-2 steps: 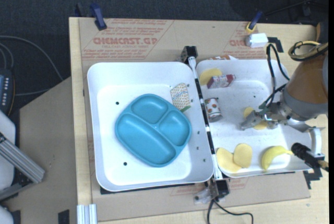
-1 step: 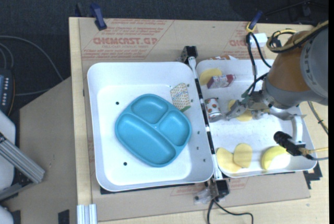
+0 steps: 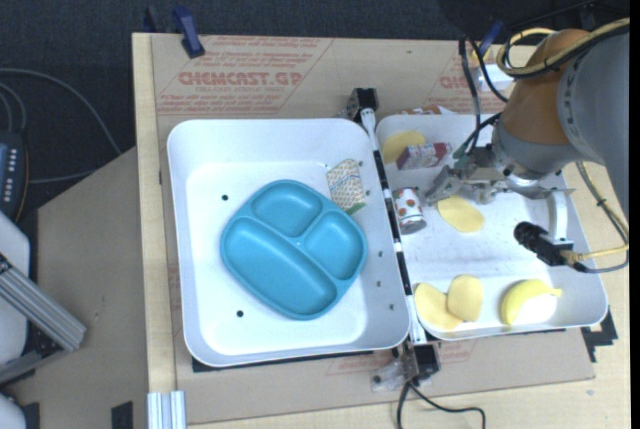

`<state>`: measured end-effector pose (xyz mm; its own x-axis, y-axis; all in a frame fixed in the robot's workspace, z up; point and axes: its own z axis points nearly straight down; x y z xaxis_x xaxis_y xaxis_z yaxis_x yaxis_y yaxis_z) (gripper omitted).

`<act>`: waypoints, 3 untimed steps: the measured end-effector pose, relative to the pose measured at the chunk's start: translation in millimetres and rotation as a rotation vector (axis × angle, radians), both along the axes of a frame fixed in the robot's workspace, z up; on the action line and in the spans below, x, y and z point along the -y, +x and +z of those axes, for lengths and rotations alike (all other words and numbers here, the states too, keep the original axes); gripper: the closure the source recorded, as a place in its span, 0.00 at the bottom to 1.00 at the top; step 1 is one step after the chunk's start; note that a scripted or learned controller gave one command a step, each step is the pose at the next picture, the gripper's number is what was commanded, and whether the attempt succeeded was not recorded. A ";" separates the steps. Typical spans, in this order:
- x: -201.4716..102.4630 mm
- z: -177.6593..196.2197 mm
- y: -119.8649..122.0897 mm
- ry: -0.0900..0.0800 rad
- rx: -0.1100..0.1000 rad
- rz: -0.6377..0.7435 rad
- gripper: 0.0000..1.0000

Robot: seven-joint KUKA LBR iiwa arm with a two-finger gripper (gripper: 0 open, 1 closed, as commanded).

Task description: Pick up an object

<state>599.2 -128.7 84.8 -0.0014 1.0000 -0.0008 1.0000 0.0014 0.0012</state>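
My gripper (image 3: 466, 180) hangs low over the back half of the right bin (image 3: 560, 262), under the grey wrist and orange band. Just in front of it lies a flat pale yellow piece (image 3: 461, 214). A small red and white can (image 3: 408, 209) lies to its left against the bin's left wall. Behind the gripper lie a yellow piece (image 3: 403, 145) and a red and white packet (image 3: 428, 154). I see nothing held in the gripper.
Three more yellow pieces (image 3: 464, 297) lie along the right bin's front edge. The left bin (image 3: 200, 217) holds a blue divided plate (image 3: 292, 247) and a small patterned packet (image 3: 346, 183). A black fitting with a cable (image 3: 540, 243) sticks out beside the arm.
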 end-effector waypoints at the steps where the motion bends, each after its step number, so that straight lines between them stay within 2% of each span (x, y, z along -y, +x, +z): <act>1: -5.0 -0.3 -25.2 0.001 -0.003 -0.001 0.00; 3: -0.3 -0.2 -28.9 0.001 -0.003 -0.001 0.00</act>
<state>570.3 -128.4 84.6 -0.0002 1.0000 0.0003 1.0000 0.0002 -0.0022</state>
